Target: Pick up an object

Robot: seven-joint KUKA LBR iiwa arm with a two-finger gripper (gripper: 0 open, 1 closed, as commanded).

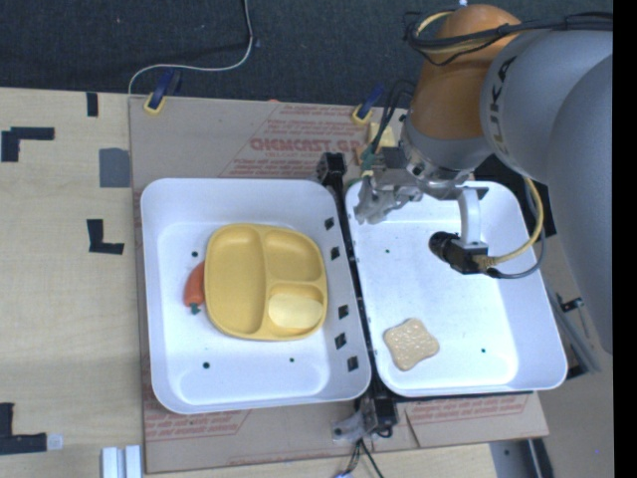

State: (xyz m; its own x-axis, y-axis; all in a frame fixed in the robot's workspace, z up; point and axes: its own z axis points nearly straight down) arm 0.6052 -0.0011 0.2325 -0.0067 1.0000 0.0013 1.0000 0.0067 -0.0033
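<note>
A beige, toast-like piece (pixel 410 344) lies flat near the front of the right bin (pixel 518 366). A yellow divided plate (pixel 264 282) sits in the middle of the left bin (pixel 169 366). An orange-red object (pixel 194 287) sticks out from under the plate's left edge, mostly hidden by it. My gripper (pixel 376 203) hangs over the right bin's back left corner, close to the wall between the bins. It is well behind the beige piece, and nothing shows in its grasp.
The grey arm (pixel 537 78) with its orange band (pixel 463 38) covers the right bin's back right. A black cable and connector (pixel 460 252) dangle over the bin's middle. Black clips (pixel 343 312) line the shared wall. The bins rest on cardboard (pixel 249 137).
</note>
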